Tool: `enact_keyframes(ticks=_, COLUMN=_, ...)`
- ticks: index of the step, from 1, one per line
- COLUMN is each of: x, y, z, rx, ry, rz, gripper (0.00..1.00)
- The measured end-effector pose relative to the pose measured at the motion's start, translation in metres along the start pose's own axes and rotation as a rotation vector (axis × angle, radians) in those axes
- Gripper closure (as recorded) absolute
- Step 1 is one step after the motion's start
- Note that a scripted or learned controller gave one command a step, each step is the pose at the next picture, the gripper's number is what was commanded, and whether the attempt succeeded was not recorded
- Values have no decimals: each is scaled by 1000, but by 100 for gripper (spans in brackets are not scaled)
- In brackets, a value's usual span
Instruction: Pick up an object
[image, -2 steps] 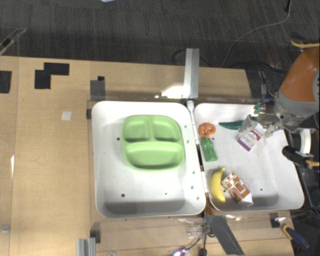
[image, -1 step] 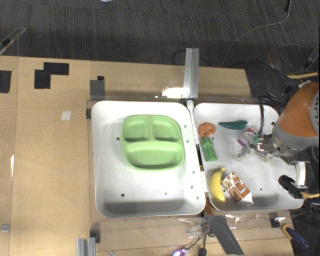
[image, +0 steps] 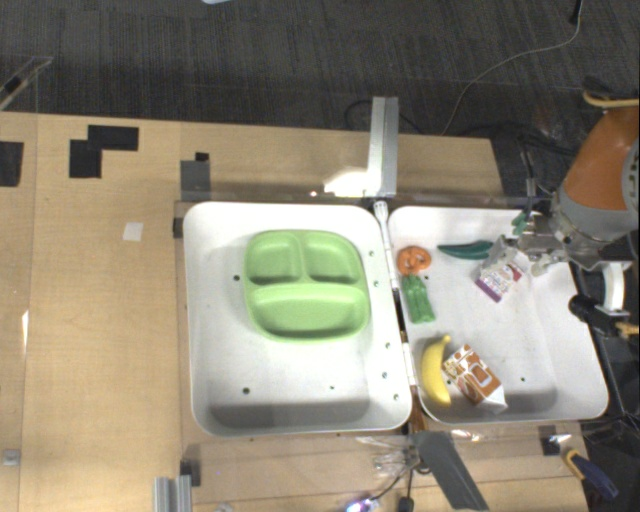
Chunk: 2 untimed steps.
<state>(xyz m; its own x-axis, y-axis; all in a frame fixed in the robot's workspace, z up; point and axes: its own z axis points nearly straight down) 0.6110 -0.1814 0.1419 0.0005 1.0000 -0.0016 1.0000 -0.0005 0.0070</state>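
The right bin (image: 556, 340) holds several objects. A white and purple packet (image: 497, 278) lies near its back, with a dark green pepper (image: 465, 249) just to its left. My gripper (image: 527, 248) sits at the packet's upper right corner, very close to it or touching it. Whether the packet is gripped cannot be made out. Along the bin's left wall lie an orange round item (image: 413, 259) and a green packet (image: 416, 298). A yellow banana (image: 434, 370) and a brown and white carton (image: 473, 376) lie at the front left.
The left bin (image: 215, 400) carries a light green divided plate (image: 304, 282) at its middle. A metal post (image: 384, 150) stands behind the divider between the bins. The arm's orange band (image: 600, 160) hangs over the right bin's back right corner.
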Motion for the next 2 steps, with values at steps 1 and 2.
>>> enact_keyframes(ticks=1, x=7, y=7, z=46, rx=-16, ry=-7, rz=-98, gripper=0)
enact_keyframes(ticks=2, x=-23, y=40, z=48, rx=-7, ry=-3, rz=-63, gripper=0)
